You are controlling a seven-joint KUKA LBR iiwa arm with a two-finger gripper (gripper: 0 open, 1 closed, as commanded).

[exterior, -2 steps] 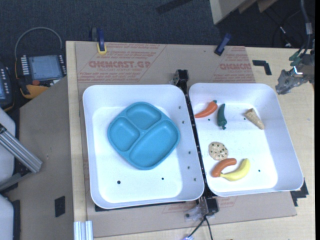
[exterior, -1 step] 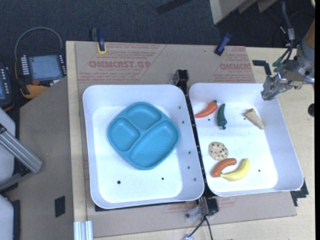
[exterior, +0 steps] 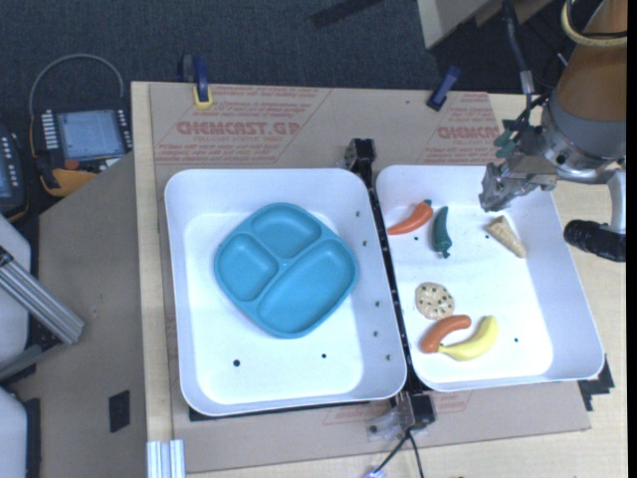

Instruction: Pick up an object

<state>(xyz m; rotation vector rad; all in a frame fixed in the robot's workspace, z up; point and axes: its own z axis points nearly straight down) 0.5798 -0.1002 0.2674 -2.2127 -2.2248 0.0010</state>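
Note:
The right bin holds an orange chili pepper, a dark green pepper, a tan wedge, a round cookie, a red sausage and a yellow banana. My gripper hangs over the bin's far part, just above and left of the tan wedge. Nothing shows between its fingers.
The left bin holds a blue divided plate. A black divider strip runs between the bins. Cardboard lies under both, with clamps at its far edge. A screen device sits at far left.

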